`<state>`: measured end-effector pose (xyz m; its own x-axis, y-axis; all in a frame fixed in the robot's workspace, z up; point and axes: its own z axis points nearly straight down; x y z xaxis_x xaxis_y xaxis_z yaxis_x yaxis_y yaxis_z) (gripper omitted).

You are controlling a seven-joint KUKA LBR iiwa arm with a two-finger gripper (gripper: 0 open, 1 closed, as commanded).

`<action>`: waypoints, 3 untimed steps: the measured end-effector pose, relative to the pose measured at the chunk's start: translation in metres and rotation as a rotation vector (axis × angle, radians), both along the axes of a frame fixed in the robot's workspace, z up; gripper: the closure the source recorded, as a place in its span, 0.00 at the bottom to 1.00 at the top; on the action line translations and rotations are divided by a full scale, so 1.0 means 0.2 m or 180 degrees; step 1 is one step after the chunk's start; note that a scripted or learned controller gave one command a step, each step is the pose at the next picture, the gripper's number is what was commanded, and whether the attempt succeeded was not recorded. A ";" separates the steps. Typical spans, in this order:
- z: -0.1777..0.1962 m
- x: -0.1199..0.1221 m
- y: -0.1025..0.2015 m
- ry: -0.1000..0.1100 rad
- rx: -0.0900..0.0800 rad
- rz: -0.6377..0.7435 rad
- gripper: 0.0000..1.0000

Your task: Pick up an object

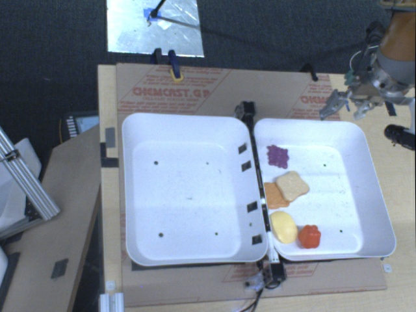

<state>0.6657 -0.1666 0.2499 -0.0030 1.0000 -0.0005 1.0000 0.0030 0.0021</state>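
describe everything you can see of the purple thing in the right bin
The purple thing is a small, lumpy cluster, matte, looking like a toy bunch of grapes. It lies flat on the floor of the right bin, in the far left part near the divider. Nothing touches it: the bread slice lies just nearer the camera, apart from it.

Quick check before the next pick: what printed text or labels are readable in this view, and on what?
"CHEMCAST GP" reads in red on the brown board under the bins, above the left bin.
Red print repeats on the board near the right bin and along the bottom edge; too blurred or cropped to read.
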 end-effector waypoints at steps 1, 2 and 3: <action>1.19 0.02 0.22 -0.0065 -0.0010 0.0018 0.00; 1.44 -0.07 0.64 -0.0025 0.0007 0.0031 0.00; 1.48 -0.07 0.61 -0.0017 -0.0003 0.0017 1.00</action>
<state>0.6517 -0.0445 0.5458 -0.0082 1.0000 -0.0015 0.9999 0.0082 0.0075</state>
